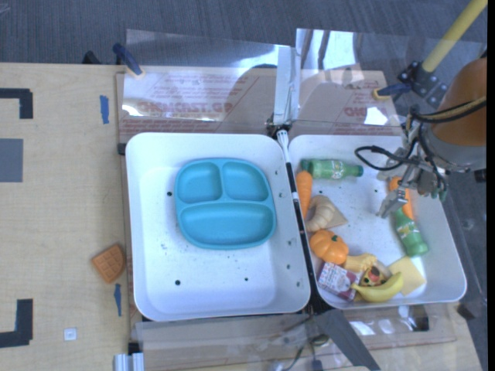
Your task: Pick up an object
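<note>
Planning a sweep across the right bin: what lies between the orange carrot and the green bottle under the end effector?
In the camera view, the beige cone-shaped item, then bare bin floor.

In the right bin [452, 280], open floor lay at the middle, between the far green bottle [331, 169] and the near clutter of pumpkin [330, 246], packet [336, 279] and banana [381, 287]. A carrot [304, 192] lined its left wall. The left bin's [147, 230] near half stood free beyond the blue divided plate [224, 203].
</note>
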Tool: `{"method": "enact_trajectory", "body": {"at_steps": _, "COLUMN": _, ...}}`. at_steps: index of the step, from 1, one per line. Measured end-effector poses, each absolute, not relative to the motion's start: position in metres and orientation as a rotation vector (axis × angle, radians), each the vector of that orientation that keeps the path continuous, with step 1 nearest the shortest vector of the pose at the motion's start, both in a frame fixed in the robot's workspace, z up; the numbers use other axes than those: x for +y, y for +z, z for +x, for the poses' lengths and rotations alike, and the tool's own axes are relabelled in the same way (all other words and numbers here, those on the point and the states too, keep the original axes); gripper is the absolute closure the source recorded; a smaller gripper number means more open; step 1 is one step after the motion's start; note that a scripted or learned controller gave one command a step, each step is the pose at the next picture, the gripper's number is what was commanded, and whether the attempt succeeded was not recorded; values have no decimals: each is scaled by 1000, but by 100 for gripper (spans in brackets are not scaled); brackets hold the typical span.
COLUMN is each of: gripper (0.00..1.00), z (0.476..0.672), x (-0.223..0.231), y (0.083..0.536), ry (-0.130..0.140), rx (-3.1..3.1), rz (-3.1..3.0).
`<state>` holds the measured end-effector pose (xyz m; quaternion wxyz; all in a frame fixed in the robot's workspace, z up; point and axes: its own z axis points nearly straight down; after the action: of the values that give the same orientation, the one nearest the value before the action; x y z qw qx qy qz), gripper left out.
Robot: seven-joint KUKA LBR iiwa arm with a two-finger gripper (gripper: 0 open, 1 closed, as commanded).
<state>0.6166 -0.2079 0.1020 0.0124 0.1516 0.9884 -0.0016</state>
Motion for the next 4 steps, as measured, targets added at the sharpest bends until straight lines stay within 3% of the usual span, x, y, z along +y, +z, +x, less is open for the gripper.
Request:
{"method": "enact_trajectory", "body": {"at_steps": 2, "gripper": 0, "z": 578, "x": -218, "y": 88, "ry": 1, "rx": 3085, "rz": 543}}
{"method": "enact_trajectory", "body": {"at_steps": 3, "gripper": 0, "z": 577, "x": -209, "y": 89, "ry": 0, "rx": 3047, "rz": 726}}
{"method": "enact_trajectory", "body": {"at_steps": 4, "gripper": 100, "z": 580, "x": -209, "y": 103, "ry": -3, "rx": 3033, "rz": 720}}
